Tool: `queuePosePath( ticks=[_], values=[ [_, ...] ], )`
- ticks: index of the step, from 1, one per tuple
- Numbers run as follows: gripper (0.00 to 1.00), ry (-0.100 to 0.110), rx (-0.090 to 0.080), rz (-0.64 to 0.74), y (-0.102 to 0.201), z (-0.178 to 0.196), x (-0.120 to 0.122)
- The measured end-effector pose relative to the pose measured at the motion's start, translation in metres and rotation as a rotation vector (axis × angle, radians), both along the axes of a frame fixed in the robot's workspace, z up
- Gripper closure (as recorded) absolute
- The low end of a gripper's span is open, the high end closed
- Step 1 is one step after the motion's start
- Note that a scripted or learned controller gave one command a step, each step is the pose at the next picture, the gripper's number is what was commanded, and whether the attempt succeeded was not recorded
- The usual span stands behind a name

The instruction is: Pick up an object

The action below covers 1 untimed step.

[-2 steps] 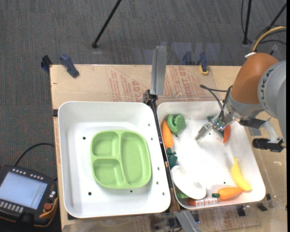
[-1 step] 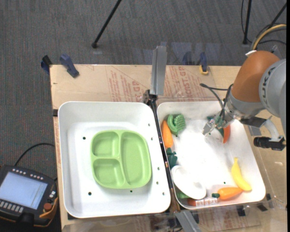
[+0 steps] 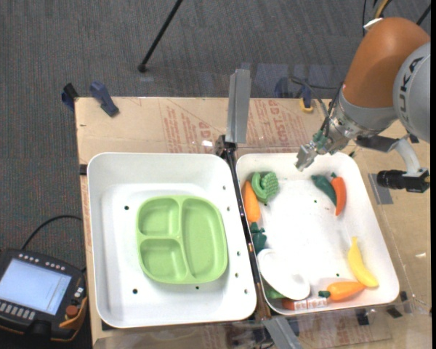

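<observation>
- Nearest the camera, bottom left: teach pendant (image 3: 30, 291) with lit screen, off the counter (image 3: 152, 126).
- Left bin (image 3: 105, 173): green divided plate (image 3: 182, 239) lying flat, three compartments, nothing in them.
- Right bin (image 3: 374, 217), near edge: white dish (image 3: 283, 273) at near-left corner, orange carrot-like toy (image 3: 344, 290) lying roughly left-right beside it, yellow banana (image 3: 361, 263) just behind it, long axis running from the near-right corner up and left.
- Right bin, left wall: orange toy vegetable (image 3: 251, 202), long axis near-far, along the divider; dark green bits just nearer than it, too small to name.
- Right bin, far left: green ridged toy (image 3: 264, 185), curled, touching the orange piece's far end.
- Right bin, far right: orange pepper-like toy (image 3: 339, 194) with a dark green piece (image 3: 323, 186) on its left, both long axis near-far, slightly tilted.
- Gripper (image 3: 306, 158) sits over the far rim of the right bin, between the green ridged toy and the dark green piece, touching neither as far as visible. Open or clenched: cannot tell, too small. Nothing seen in it.
- Progress: early. No object lifted; all toys lie in the bin. Left: descend on one, close, raise.
- Far: grey upright post (image 3: 239, 107) at the bins' junction, tripod leg (image 3: 163, 31) on carpet.
</observation>
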<state>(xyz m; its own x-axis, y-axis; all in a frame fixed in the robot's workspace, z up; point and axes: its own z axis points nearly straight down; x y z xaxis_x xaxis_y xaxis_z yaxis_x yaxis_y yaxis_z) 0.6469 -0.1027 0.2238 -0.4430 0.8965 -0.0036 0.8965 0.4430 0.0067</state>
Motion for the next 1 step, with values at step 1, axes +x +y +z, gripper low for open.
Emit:
queuePosePath(
  ticks=[1],
  values=[
    [1.0,0.007,0.0,-0.046,0.0391,0.0459,-0.0021]
  ],
)
